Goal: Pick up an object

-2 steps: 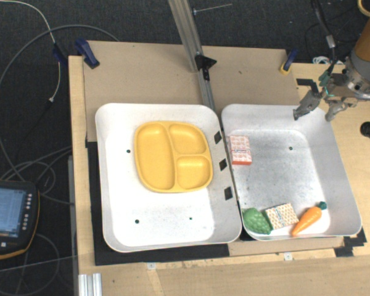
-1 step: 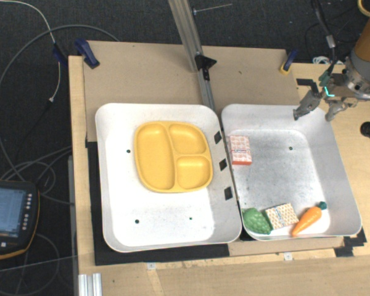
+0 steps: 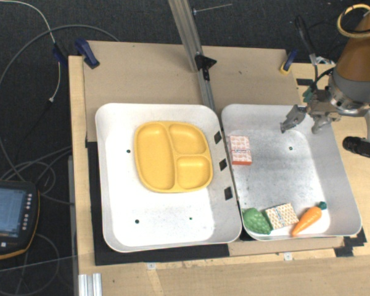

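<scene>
Far left of frame: a handheld pendant point(image 3: 9, 217) with a lit screen lies at the lower left, on the dark floor, cables looping above it
Left bin point(image 3: 111, 165): white, shallow, left of centre; a yellow divided tray point(image 3: 172, 156) with three compartments sits flat in its upper middle, nothing in the compartments
Centre: a grey metal post point(image 3: 188, 29) runs down from the top edge to the seam between the bins
Right bin point(image 3: 283, 165): white, speckled floor, mostly bare through the middle
Pink-and-white block point(image 3: 240, 150): near the right bin's upper left wall, alone, well apart from everything else
Lower edge cluster: green lumpy toy point(image 3: 257, 221), patterned small box point(image 3: 280, 216) and orange carrot point(image 3: 306, 221) lie in a row along the bin's lower rim, green toy touching the box, carrot just beside it
Gripper point(image 3: 305, 121): upper right of the frame, over the right bin's upper right corner; two fingers point(image 3: 290, 122) splayed apart with plain bin floor showing between them, holding nothing and touching no object
Arm: grey wrist with orange band above it, entering from the right edge
Step in hand: judged as the approach, no grasp made, all four candidate objects lying loose in the bin
Next move calls for: choosing a target; the pink-and-white block looks easiest since it has free space on all sides; travel left and slightly down-frame, centre the open fingers over it, then descend
Risk: the clustered items by the rim leave little room for a finger
</scene>
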Controlling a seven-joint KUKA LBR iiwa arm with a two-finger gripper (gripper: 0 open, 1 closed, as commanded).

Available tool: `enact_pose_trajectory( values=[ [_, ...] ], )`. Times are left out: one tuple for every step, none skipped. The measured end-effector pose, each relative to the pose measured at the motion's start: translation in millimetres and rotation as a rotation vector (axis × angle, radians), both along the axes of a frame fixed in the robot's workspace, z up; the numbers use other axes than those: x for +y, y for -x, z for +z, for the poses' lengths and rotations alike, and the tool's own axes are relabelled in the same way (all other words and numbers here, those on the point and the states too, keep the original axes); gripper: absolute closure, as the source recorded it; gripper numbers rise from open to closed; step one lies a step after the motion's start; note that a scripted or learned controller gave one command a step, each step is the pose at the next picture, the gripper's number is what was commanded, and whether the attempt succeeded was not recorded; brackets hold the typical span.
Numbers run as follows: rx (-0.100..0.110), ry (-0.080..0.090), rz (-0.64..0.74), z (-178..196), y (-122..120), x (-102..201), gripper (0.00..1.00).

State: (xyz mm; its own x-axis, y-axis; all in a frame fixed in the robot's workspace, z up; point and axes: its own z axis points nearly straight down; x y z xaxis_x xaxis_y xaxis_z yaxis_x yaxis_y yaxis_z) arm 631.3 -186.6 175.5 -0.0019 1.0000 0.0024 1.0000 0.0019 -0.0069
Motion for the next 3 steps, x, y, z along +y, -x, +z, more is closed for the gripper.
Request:
enact_pose_trajectory(
  values=[
    [0.002,0.0,-0.001,-61.5,7.0,4.2,0.0],
    [-0.002,0.001,-0.001,-84.2,7.3,4.9,0.0],
    [-0.008,0.002,0.0,-70.7,5.5,4.9,1.0]
  ],
)
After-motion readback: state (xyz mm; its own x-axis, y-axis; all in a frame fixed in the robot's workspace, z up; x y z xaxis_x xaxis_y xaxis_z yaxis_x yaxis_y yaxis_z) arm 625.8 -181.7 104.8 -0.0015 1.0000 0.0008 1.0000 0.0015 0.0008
